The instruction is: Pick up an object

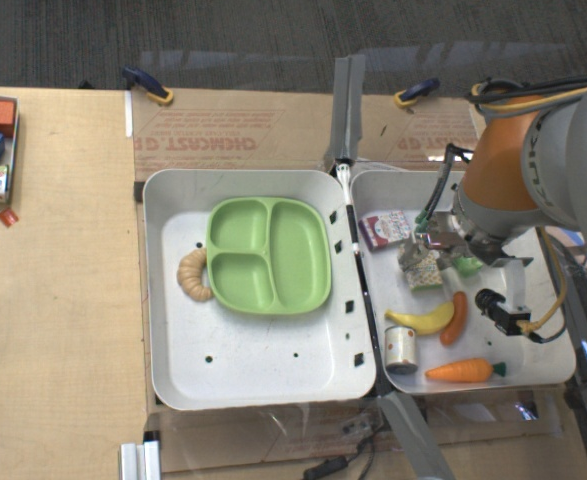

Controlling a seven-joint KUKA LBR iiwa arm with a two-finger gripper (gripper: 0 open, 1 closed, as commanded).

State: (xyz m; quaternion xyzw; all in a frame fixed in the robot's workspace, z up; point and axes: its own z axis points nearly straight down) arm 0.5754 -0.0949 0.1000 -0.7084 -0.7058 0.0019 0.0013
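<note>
**Arm low over a crowded right bin**

Where the grey arm (pixel 563 158) with its orange band reaches in from the right, it covers the far right part of the right bin (pixel 543 368), and its gripper (pixel 435 240) sits low among the things there — whether the fingers are open or closed on anything cannot be told from here.

The left bin (pixel 173 348) bears a green divided plate (pixel 270 255) with a tan croissant (pixel 193 274) touching its left rim. Behind both bins lies brown cardboard (pixel 213 133) printed with red writing, upside down and too faint to read surely.

In the right bin, from larger to smaller: a dark red packet (pixel 384 230) near the far left corner, a speckled pale object (pixel 423 268) just beside the gripper, a yellow banana (pixel 422 319), an orange carrot (pixel 461 371) at the near edge, a red sausage (pixel 454 319) touching the banana's tip, a small tin (pixel 400 349), and a green piece (pixel 467 264) partly under the wrist.
</note>
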